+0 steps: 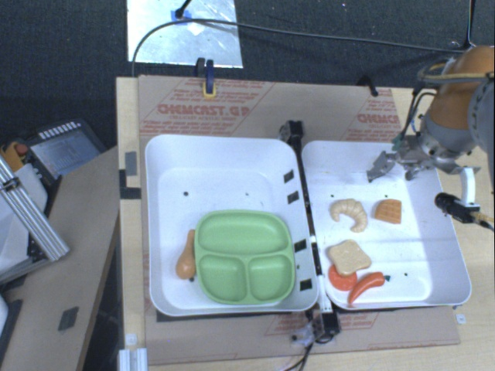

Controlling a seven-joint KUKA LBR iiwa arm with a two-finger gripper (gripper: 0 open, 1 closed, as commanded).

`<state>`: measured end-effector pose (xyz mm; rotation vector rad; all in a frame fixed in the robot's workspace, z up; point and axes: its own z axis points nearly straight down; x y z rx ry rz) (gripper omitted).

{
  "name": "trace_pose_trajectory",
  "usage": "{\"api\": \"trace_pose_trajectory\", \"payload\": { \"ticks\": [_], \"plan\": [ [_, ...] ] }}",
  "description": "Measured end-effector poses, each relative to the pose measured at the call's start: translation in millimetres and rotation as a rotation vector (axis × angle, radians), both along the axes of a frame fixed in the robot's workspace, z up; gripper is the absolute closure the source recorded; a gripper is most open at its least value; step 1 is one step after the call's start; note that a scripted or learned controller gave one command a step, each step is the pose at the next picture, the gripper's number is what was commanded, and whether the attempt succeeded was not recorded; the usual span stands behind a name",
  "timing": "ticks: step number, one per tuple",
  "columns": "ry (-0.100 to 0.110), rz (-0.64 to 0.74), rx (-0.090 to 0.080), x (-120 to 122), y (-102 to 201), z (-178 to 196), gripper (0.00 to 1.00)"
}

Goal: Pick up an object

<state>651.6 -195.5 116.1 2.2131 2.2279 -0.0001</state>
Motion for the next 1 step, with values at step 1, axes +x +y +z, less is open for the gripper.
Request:
{"api": "trace_pose_trajectory", "payload": {
  "ticks": [1],
  "plan": [
    [-0.006, 0.002, -0.001, 1.7, -0.2, 13.8, 1.0]
  ]
}}
